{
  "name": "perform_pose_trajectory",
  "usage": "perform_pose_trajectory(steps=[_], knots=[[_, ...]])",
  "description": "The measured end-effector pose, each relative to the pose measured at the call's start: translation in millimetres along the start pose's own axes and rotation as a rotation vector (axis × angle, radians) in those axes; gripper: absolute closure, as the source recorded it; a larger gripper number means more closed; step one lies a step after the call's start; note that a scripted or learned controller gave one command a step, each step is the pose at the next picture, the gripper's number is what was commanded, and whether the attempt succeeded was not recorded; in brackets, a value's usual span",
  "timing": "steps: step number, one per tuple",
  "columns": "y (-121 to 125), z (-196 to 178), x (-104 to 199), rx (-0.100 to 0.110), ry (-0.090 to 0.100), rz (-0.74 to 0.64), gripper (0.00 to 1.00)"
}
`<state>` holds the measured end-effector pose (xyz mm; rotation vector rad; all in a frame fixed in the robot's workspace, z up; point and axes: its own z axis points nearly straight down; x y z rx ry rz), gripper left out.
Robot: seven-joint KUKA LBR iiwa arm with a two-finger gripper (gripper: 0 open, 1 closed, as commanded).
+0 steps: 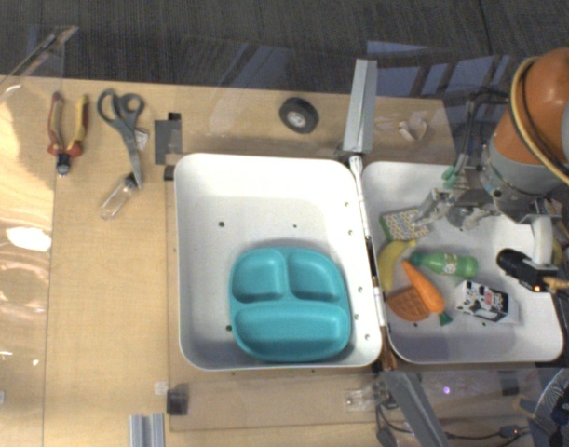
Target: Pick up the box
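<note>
Wooden bench [98, 277] | glossy rectangular box [482, 301] flat in right bin [545, 347] | gripper [452, 203] above, closure unclear

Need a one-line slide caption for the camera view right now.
Arm reaches over the right bin holding a carrot, banana, bottle and small box; teal tray in the left bin.

Robotics lab or workshop bench, wooden bench top [98, 324] bearing two white bins [200, 250], pliers [65, 128], scissors [126, 124] and tape roll [299, 115] laid out behind, grey-and-orange arm [535, 110] reaching in, carpeted floor beyond.
</note>
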<state>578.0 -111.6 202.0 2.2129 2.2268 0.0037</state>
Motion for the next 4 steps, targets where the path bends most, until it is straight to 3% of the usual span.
perform_pose_trajectory(steps=[1,2,3,4], knots=[[35,113,11,-0.009,-0.001,-0.129,0.0],[37,102,11,-0.015,-0.002,-0.131,1.0],[44,16,77,-0.003,0.0,0.056,1.0],[-32,10,145,-0.001,0.002,0.166,1.0]])
